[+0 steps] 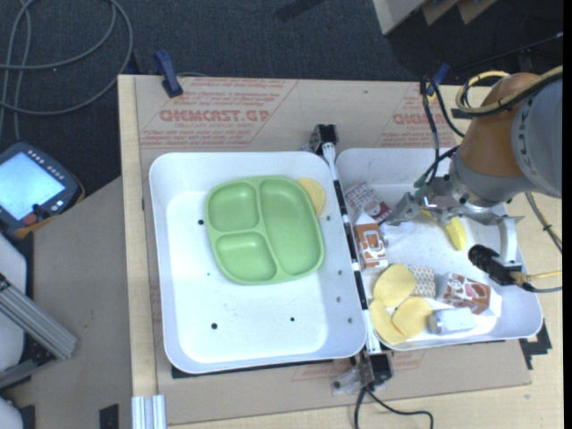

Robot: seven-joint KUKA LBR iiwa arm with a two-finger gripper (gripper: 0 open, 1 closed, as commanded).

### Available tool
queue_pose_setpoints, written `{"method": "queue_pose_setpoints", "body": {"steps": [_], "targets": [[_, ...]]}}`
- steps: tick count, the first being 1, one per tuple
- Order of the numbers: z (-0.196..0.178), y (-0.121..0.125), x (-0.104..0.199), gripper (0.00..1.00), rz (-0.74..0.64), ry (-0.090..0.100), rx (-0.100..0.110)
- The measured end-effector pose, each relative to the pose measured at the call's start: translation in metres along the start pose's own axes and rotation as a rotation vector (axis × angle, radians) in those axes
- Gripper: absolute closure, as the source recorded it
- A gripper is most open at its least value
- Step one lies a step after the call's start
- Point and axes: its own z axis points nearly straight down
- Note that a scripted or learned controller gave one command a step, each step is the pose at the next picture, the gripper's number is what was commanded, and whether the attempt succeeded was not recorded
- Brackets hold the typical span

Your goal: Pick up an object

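The left bin (179,266) is mostly taken up by a green divided tray (264,230), so nothing easy to pick there. The right bin (527,315) is where the clutter's been dumped: yellow discs (399,300) at about 7 o'clock, snack packets (368,242) at 10. The gripper (435,202) is parked around 12 o'clock over that bin; how wide it's spread can't be told, and nothing is seen held.
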Motion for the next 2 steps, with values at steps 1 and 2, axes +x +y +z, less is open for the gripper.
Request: {"method": "queue_pose_setpoints", "body": {"steps": [1,2], "targets": [[0.010,0.076,-0.071,0.00,-0.005,0.012,0.020],[-0.076,0.016,-0.006,0.00,-0.003,0.008,0.020]]}}
